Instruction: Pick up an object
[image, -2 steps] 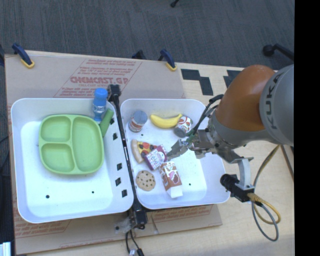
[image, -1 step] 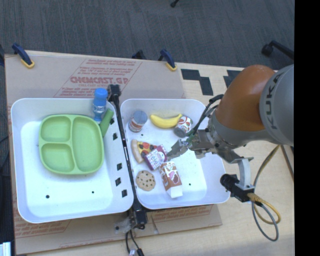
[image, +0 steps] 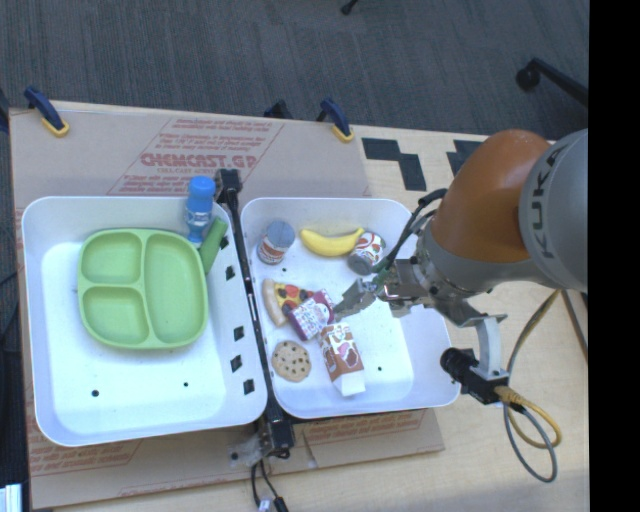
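The right bin (image: 425, 385) holds several small items: a yellow banana (image: 332, 240), a can with a grey lid (image: 275, 242), a round brown-and-white can (image: 367, 250), a pizza slice toy (image: 279, 297), a maroon packet (image: 310, 316), a cookie (image: 291, 360) and a red-and-white carton (image: 343, 361). My gripper (image: 352, 297) reaches in from the right, low over the middle of this bin. Its tip sits just right of the maroon packet and below the round can. Nothing shows as held.
The left bin (image: 60, 400) contains a green divided plate (image: 145, 288), a blue bottle (image: 200, 208) and a green stick-like item (image: 213, 245) by the dividing wall. The arm's orange band (image: 490, 195) hangs over the right bin's right rim. A cable (image: 530, 425) loops beside the bench.
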